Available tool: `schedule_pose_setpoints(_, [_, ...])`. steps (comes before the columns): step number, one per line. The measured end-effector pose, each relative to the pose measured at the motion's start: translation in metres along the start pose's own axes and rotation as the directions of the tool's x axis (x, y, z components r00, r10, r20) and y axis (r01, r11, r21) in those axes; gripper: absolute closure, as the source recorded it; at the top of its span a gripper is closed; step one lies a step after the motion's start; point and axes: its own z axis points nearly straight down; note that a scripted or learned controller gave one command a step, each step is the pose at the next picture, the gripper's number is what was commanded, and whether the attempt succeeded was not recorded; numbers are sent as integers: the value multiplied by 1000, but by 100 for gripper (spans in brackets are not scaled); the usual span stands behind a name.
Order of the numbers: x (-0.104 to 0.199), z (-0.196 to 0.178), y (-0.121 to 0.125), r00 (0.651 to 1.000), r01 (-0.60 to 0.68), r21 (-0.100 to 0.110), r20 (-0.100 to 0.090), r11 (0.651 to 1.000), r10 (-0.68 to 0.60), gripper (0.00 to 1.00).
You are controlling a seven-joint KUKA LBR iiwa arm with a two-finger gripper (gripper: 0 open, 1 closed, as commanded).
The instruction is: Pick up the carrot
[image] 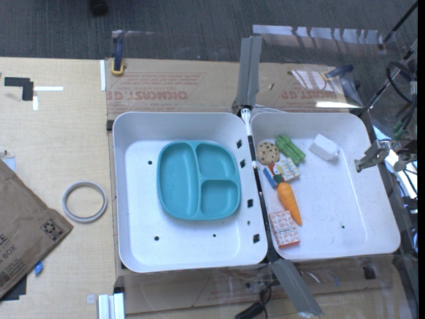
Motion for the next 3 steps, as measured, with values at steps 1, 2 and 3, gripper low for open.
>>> schedule_pose_setpoints(1, [41, 120, -2, 993, 121, 0, -1, 993, -121, 0])
schedule_pose_setpoints(2, [73, 176, 34, 968, 250, -6, -3, 968, -250, 0])
schedule_pose_setpoints(3, [87, 199, 28, 995, 102, 0, -1, 995, -102, 0])
